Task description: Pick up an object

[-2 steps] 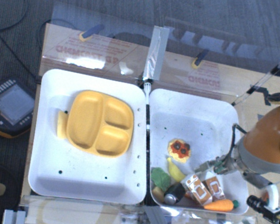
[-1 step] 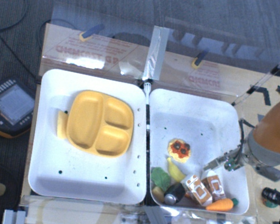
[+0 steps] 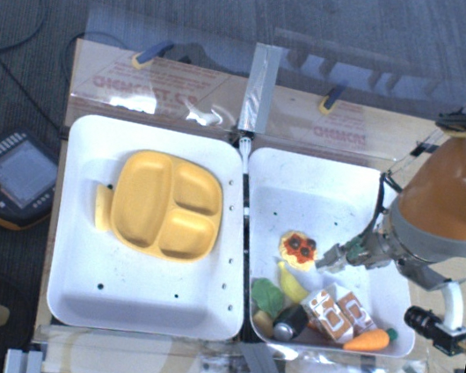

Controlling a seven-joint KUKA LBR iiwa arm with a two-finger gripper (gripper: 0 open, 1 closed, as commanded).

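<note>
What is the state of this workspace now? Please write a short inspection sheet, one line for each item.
Surface: two shallow white bins side by side, left bin and right bin, on a bench with cardboard behind them.
Job's things: right bin holds a small pizza toy, banana, green vegetable, dark bottle, patterned box and carrot, crowded at its near side.
Clutter: yellow divided tray in the left bin.
Grippers: gripper low over the right bin, beside the pizza toy; open or shut cannot be told.
Cables: loose cables on the floor, upper left.
Surroundings: grey carpet; handheld controller on the floor at left.
</note>
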